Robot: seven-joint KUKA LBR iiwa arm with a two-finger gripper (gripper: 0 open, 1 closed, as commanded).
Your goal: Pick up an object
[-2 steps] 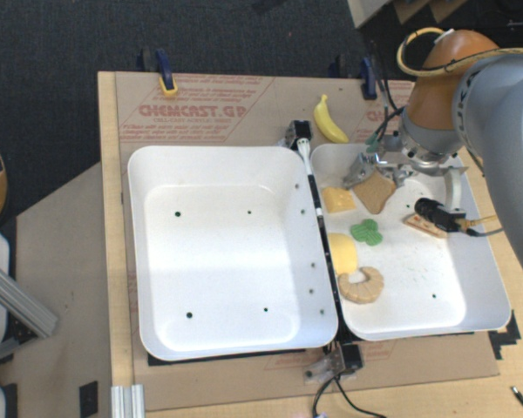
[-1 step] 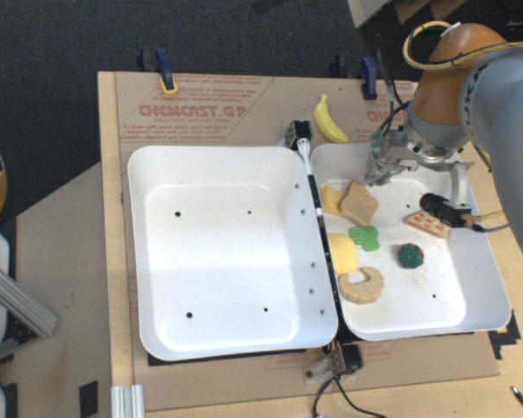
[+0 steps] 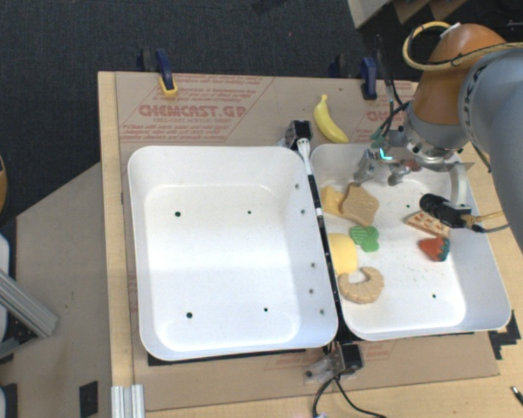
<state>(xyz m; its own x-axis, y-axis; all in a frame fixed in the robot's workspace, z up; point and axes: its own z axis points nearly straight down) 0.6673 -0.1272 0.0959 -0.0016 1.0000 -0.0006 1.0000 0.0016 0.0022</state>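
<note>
Right bin with toy foods. The gripper hovers over the bin's far end; whether its grip is wide or narrow cannot be told. Nearest candidate — the bread slice, by the divider beside a cheese wedge: probably light, rigid plastic — best pinched across its flat faces
</note>
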